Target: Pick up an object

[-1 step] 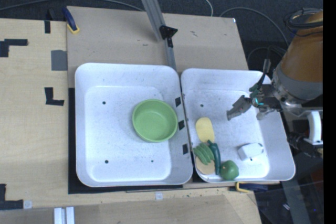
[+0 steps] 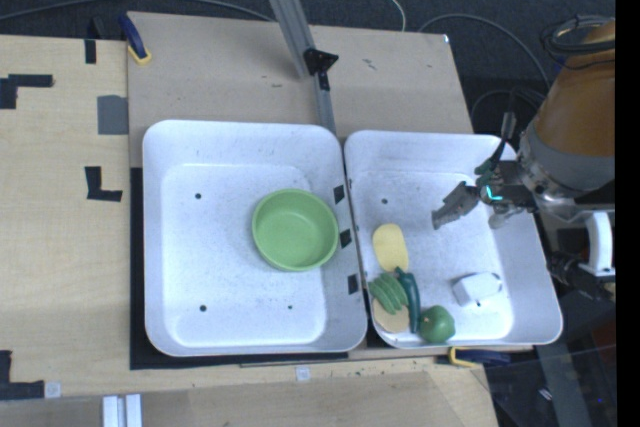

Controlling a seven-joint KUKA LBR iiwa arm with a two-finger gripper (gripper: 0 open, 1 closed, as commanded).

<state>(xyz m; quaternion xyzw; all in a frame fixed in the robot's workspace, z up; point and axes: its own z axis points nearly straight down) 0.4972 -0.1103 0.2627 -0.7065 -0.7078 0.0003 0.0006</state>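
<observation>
My gripper (image 2: 462,207) hangs over the right bin (image 2: 430,155), near its right side, with its dark fingers spread apart and nothing between them. Below and left of it lies a yellow oval object (image 2: 389,245). A green brush-like object (image 2: 393,293) and a green round object (image 2: 436,323) rest near the bin's front edge. A small white object (image 2: 476,288) sits below the gripper. A green bowl (image 2: 294,230) stands in the left bin (image 2: 190,155).
A grey pole (image 2: 285,0) slants across the bench behind the bins, ending at a black clamp (image 2: 320,61). Cables run over the dark floor beyond the bench. The arm's orange band (image 2: 585,100) is at the right.
</observation>
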